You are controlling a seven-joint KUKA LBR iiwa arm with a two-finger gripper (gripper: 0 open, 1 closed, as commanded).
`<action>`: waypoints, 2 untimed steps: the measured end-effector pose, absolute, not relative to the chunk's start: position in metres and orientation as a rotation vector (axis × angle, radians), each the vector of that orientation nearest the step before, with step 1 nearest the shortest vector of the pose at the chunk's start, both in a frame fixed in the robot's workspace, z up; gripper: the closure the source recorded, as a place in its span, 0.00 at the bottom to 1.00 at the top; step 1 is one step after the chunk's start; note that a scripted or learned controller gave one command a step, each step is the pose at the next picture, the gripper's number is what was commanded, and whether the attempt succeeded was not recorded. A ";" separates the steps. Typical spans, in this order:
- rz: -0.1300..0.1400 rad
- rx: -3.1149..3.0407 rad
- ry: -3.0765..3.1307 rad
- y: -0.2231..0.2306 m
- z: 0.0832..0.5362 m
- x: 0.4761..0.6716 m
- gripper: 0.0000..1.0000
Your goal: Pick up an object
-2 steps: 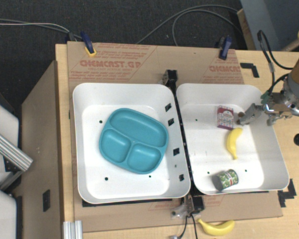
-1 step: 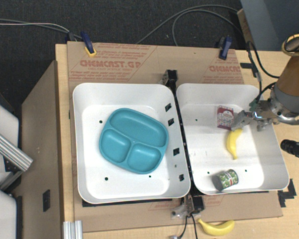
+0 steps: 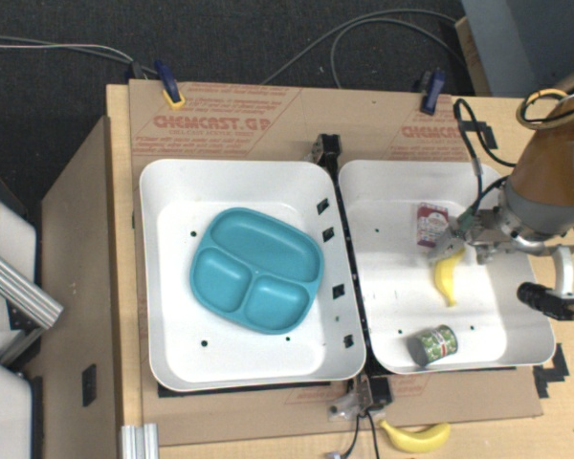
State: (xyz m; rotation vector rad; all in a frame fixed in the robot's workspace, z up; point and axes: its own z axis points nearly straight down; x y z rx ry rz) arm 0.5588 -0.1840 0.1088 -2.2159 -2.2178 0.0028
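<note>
The arm (image 3: 547, 175) is seen reaching in from the right edge, its orange band set above a grey wrist. The wrist is lowered over the right-hand side of the scene, with the gripper (image 3: 464, 242) pointed to the left and downward. The gripper's tip is seen low, but its state is not made out.

We note two white bins: the left bin (image 3: 163, 256) and the right bin (image 3: 392, 199). The left bin holds a teal divided plate (image 3: 256, 270). In the right bin we identify a yellow banana (image 3: 446, 280), a dark red and white packet (image 3: 431, 225), and a can (image 3: 432, 344) with a green label and grey end. The counter (image 3: 220, 118) is tan board printed with red lettering. A second yellow banana (image 3: 417, 436) lies on it.
</note>
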 end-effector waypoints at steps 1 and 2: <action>0.003 -2.217 -2.219 -0.183 0.083 0.558 0.00; -0.002 -2.219 -2.220 -0.183 0.096 0.560 1.00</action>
